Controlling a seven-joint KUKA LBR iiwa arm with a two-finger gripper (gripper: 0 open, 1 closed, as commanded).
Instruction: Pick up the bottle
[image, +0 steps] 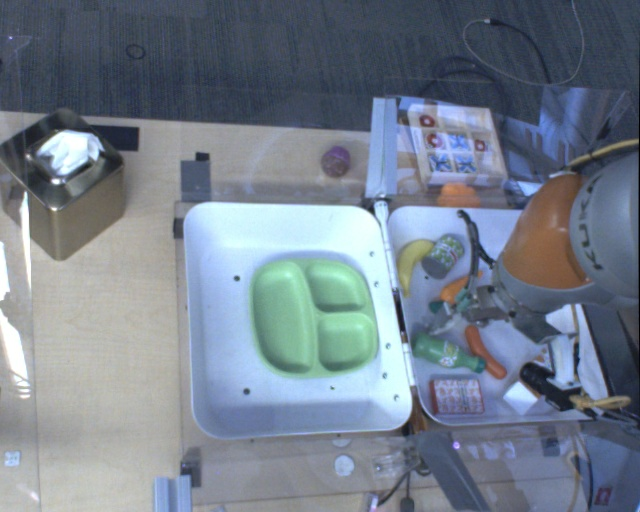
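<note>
Bench: we see a pale wooden bench top bearing two shallow white bins side by side, with dark carpet beyond its far edge.
Left bin: the larger-looking white plastic bin holds a light green three-compartment plastic tray near its middle; bare white floor rings the tray on all sides.
Right bin: the white plastic bin on the right is crowded, and the arm covers its right half.
Arm: the grey KUKA arm with its orange band reaches in from the right and hangs over the right bin.
Gripper: we place the dark two-finger gripper low over the bin's middle; we cannot tell how far its fingers are spread, and we see nothing between them.
Bottle: the small green plastic bottle lies on its side on the bin floor, just below and left of the gripper, close to the wall shared with the left bin.
Neighbours: an orange carrot-shaped toy lies just right of the bottle, a red patterned flat box sits just in front of it, and a yellow banana with a grey can lies farther back.
Room: little bare floor surrounds the bottle.
Off-bin: a brass-coloured tissue box stands well left.
</note>
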